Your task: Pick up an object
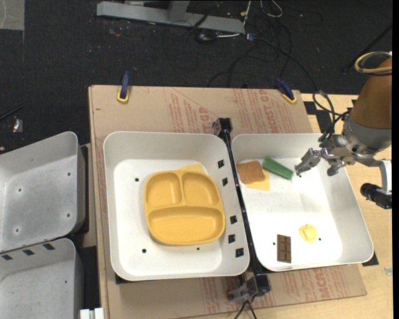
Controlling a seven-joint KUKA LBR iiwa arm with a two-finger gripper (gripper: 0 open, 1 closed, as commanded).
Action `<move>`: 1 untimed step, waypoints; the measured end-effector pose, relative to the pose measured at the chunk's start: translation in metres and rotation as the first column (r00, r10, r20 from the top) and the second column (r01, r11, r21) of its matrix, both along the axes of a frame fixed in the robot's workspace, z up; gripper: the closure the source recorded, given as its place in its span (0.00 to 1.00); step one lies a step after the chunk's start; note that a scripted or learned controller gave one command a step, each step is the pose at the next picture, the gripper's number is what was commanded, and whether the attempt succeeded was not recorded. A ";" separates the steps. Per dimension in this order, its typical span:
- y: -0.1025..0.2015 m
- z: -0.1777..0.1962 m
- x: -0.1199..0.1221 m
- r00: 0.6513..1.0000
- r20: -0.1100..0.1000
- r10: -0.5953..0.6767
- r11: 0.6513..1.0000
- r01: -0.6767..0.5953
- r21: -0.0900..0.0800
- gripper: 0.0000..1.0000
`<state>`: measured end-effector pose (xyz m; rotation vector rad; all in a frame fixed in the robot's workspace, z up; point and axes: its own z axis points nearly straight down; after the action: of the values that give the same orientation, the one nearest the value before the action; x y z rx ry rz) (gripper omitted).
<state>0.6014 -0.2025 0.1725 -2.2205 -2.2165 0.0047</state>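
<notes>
Cardboard-topped bench [162, 103] bears two white bins [118, 187].

My table [162, 99] is sitting on a dark speckled floor [50, 56] and is carrying a brown cardboard sheet [187, 109] printed with red lettering. Two clamps, one at the rear left [124, 87] and one at the rear right [285, 91], are gripping the sheet's far edge. Black cables [274, 43] are trailing across the floor behind the table, near a grey metal bar [168, 15]. Grey perforated metal panels [37, 187] are lying to the left. Light is falling evenly from above.
</notes>
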 end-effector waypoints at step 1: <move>-0.001 -0.044 0.003 1.000 0.002 0.001 1.000 -0.001 -0.001 0.00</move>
<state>0.6047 -0.2039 0.1289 -2.2210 -2.2191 0.0028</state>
